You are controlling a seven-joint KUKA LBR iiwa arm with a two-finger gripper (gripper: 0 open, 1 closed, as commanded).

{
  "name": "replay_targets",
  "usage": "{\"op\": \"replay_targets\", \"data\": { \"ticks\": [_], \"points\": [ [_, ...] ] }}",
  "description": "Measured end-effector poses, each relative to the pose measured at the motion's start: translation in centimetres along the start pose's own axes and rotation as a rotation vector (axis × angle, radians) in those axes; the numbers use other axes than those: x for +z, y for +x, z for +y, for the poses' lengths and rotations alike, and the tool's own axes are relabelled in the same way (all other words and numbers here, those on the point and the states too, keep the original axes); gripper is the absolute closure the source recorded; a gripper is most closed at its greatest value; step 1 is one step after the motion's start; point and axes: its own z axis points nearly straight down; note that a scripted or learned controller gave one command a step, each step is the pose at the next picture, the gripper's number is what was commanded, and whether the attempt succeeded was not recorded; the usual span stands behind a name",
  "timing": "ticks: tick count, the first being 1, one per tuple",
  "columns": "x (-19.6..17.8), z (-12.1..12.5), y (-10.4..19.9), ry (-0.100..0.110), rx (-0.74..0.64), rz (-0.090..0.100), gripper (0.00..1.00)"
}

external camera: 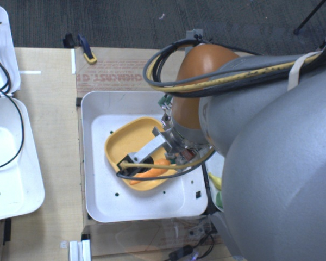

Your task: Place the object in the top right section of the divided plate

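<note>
Grey arm (pixel 271 145), with an orange band (pixel 206 86) above the wrist, reaches in from the right and hangs over the right-hand white bin (pixel 98 200), covering that bin's right side. The wrist is pitched down at the plate. That reads as a pick or place pose, not transit.

Left bin (pixel 16 200): a black cable (pixel 5 145) is looped across it. I see nothing task-related there.

Yellow divided plate (pixel 119 140) sits on the floor of the right bin, left of centre and apart from the bin walls. Its right part is under the wrist, so the dividers aren't readable and I can't say for sure which compartment is which.

Gripper (pixel 179 148) is low over the plate's right side. Open or closed: can't tell, the wrist body hides it.

Orange object (pixel 152 172), long and thin, lies in the plate's lower part, near the lower rim in the view. It's just beside the gripper and not visibly held.

My read: that's a lower section, so the top right section isn't served yet. The next move needs a clean grasp across the object's narrow axis. The risks are that it rolls against the curved plate wall, or that the plate slides on the slick bin floor.
</note>
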Motion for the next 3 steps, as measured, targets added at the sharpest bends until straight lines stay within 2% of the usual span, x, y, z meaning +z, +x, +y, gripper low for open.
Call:
{"op": "replay_targets", "data": {
  "ticks": [1, 2, 3],
  "points": [
    [-4.9, 8.3, -2.3, 0.0, -0.024, -0.001, 1.0],
    [-1.8, 14.2, -1.7, 0.002, -0.195, -0.004, 1.0],
    [5.1, 12.4, -3.2, 0.003, -0.24, -0.002, 1.0]
  ]
}}
